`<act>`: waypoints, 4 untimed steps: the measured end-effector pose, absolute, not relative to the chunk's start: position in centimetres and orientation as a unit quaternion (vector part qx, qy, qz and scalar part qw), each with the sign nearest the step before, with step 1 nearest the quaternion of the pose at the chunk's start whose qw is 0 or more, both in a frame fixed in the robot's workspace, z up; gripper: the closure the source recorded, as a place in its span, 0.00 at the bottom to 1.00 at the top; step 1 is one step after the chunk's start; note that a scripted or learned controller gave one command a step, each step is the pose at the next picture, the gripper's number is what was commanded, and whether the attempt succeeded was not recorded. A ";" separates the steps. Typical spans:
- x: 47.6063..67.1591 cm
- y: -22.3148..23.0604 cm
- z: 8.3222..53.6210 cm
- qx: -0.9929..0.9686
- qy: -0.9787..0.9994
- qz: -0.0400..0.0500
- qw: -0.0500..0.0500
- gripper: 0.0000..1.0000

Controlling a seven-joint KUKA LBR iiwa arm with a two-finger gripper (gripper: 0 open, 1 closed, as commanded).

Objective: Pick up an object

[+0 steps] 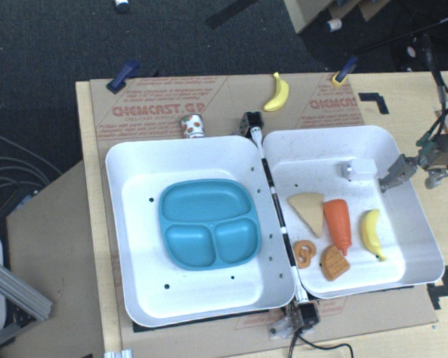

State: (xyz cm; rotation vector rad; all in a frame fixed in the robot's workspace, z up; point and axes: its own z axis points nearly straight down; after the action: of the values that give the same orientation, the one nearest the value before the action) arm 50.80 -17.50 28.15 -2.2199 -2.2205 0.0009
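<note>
Grey two-finger gripper point(405, 169) at the right rim of the right shallow white bin point(411, 261); whether released or clenched cannot be told.

Nothing visibly held. Bare floor lies under it. Right bin holds a yellow plastic banana point(373, 234), orange carrot point(337, 223), pale wedge point(309, 211), pretzel point(305, 253) and brown biscuit point(334, 264), grouped centre-front. Left white bin point(135, 218) holds a blue compartment plate point(208, 222). A second banana point(277, 94) lies on the desk point(219, 99).

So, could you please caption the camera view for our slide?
Hand at the right bin's edge, toy carrot and banana inside; blue tray fills the left bin.
</note>
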 end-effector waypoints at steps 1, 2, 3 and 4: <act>54.7 -18.4 13.7 -0.707 -0.707 0.000 0.001 0.00; 60.0 -15.4 8.4 -0.707 -0.707 0.000 0.000 0.00; 60.1 -15.4 9.5 -0.707 -0.707 -0.001 -0.001 1.00; 57.8 -15.9 23.7 -0.707 -0.707 0.000 -0.001 1.00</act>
State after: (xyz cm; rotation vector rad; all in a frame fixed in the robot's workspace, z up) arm 57.84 -15.91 23.71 -2.2225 -2.2237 -0.0011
